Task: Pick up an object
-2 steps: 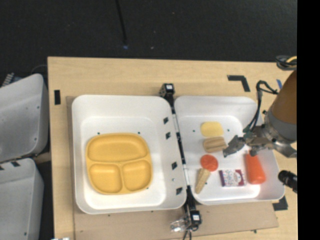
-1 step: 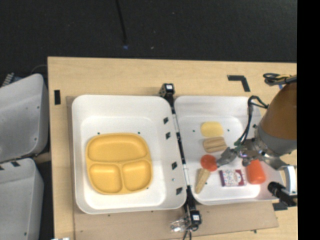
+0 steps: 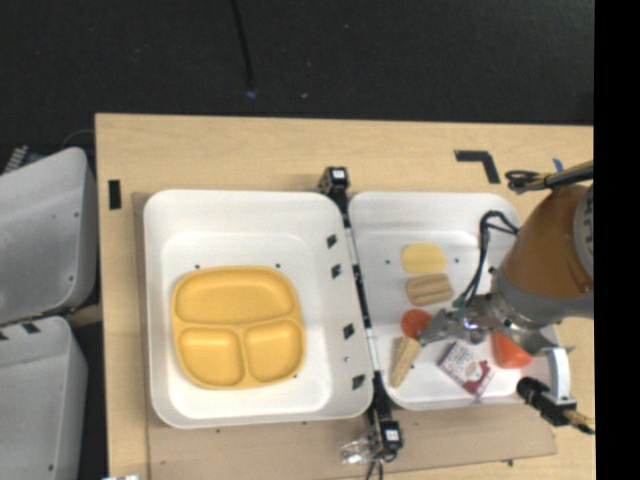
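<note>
Worktop [image 3: 250,153] looking like pale wood laminate, matt. Both white bins, left bin [image 3: 160,388] and right bin [image 3: 375,218], looking like smooth plastic, slightly glossy. Yellow divided tray [image 3: 238,324] showing as smooth plastic with a soft sheen. Arm's orange band [image 3: 550,243] appearing as smooth satin casing. Small packet [image 3: 463,365] reading as printed glossy wrap. Tan block [image 3: 429,289] looking matt, wood-like.
</note>
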Tool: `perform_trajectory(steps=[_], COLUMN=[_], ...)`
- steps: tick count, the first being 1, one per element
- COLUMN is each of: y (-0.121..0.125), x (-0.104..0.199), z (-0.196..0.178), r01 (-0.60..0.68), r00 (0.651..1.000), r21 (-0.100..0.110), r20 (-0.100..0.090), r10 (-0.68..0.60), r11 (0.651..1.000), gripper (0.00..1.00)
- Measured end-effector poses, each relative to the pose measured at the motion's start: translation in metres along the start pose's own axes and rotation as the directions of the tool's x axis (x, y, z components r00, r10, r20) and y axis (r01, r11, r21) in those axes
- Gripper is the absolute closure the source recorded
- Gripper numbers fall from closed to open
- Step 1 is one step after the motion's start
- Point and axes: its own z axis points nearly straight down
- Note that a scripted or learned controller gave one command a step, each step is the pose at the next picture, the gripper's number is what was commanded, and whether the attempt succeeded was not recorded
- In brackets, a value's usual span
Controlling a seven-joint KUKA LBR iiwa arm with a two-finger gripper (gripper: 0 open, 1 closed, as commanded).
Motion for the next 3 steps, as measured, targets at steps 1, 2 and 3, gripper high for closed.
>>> perform_trajectory(steps=[1, 2, 3], y=[0.001, 0.012, 0.009], x=[0.0, -0.004, 0.0], z=[-0.012, -0.069, -0.116], r01=[-0.008, 0.005, 0.005], r00=[1.0, 1.0, 1.0], r21=[-0.004, -0.007, -0.006], r20=[-0.002, 0.001, 0.0], r10=[0.008, -0.005, -0.005], r11=[1.0, 1.0, 1.0], gripper=[1.0, 1.0, 1.0])
